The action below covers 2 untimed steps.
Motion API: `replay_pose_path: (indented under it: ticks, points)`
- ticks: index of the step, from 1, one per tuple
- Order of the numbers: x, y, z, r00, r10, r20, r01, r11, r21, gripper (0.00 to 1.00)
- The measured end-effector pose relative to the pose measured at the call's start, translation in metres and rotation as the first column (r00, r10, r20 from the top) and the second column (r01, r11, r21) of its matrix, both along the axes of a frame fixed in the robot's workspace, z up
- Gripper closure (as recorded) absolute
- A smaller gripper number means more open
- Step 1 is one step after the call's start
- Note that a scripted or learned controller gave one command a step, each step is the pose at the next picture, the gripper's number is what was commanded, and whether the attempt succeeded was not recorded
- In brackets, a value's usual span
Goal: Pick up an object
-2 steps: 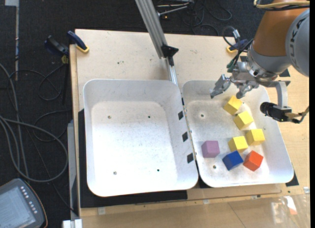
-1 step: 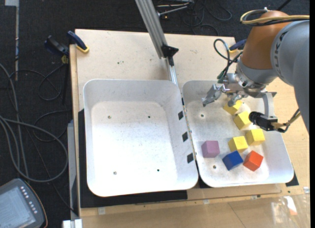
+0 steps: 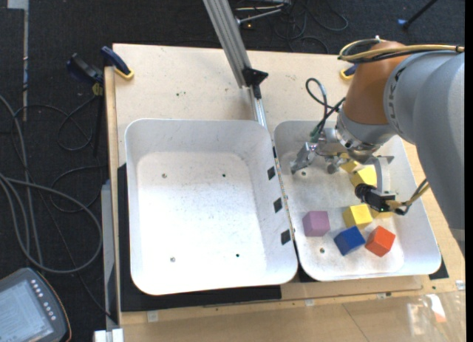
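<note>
Blocks, small and brightly coloured, lie in the right-hand shallow white bin (image 3: 414, 255), gathered toward its near edge. A pale purple cube (image 3: 316, 223) sits closest to the divide between the two bins. Just beside it toward the near right corner is a blue cube (image 3: 349, 240), and a yellow cube (image 3: 360, 215) touches the blue one from behind. An orange-red cube (image 3: 380, 241) sits right of the blue one, close to the near rim. Another yellow block (image 3: 366, 178) shows farther back, partly hidden under the arm's wrist hardware.

The grey arm with its orange band (image 3: 369, 93) comes in from the right edge of the bench (image 3: 185, 74) and bends down over the far half of the right bin. The gripper (image 3: 304, 163) hangs low there, near the bin's left wall, well apart from the cluster of cubes. Whether the fingers are open or closed cannot be told from this angle.

The left-hand white bin (image 3: 140, 185) lies alongside.
</note>
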<state>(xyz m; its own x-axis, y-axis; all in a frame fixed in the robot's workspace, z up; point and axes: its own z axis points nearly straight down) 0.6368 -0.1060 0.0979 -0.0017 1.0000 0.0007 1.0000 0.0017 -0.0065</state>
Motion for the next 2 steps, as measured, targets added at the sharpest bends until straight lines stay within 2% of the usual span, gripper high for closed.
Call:
replay_pose_path:
  ticks: [1, 2]
  points:
    - [0.002, -0.001, 0.015, 1.0, -0.002, 0.008, 0.002, 1.0, -0.001, 1.0]
    - [0.003, -0.005, 0.058, 1.0, -0.002, 0.012, 0.002, 1.0, -0.002, 1.0]
